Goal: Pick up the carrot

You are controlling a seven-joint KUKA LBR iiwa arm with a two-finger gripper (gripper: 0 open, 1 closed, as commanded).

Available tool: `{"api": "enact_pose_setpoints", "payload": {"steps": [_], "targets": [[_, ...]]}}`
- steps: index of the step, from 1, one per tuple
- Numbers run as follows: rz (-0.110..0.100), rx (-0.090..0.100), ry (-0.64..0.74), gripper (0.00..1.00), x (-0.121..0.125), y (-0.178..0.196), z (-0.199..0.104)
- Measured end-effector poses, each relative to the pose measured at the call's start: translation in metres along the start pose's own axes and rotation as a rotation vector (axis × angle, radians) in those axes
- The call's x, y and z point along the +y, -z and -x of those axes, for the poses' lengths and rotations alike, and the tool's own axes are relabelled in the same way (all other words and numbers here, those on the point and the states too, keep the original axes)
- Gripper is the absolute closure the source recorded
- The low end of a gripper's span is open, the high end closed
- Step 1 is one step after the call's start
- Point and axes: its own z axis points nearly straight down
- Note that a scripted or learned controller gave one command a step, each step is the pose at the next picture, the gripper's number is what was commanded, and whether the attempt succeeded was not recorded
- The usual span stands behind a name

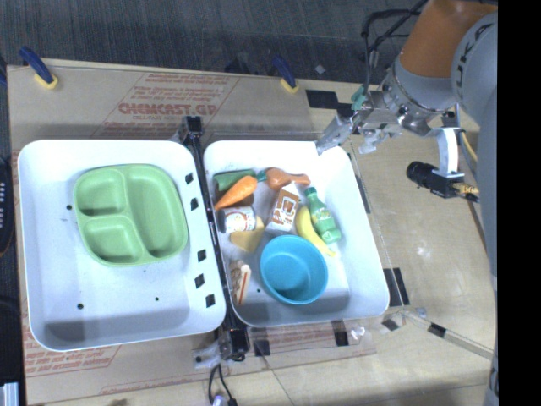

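Note:
The orange carrot (236, 190) lies at the back left of the right bin (362, 227), its tip pointing toward the divider between the bins. My gripper (347, 137) hangs above the back right corner of that bin, well to the right of the carrot. Its two fingers stand apart with nothing between them. The grey arm with its orange band comes in from the upper right.
Around the carrot lie a blue bowl (293, 268), a banana (313, 232), a green bottle (321, 214), a small carton (284, 209), a can (239, 220) and other toy food. The left bin (42, 252) holds a green divided plate (130, 213).

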Motion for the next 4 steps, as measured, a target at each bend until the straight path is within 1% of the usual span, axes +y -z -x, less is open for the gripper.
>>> {"api": "enact_pose_setpoints", "payload": {"steps": [1, 2, 3, 4], "targets": [[-0.012, 0.003, 0.030, 0.00, 0.021, -0.123, -0.058], [0.013, -0.008, 0.089, 0.00, 0.036, -0.185, -0.096], [0.013, -0.007, 0.098, 1.00, 0.038, -0.172, -0.097], [0.009, 0.005, 0.128, 1.00, 0.021, -0.088, -0.232]]}}
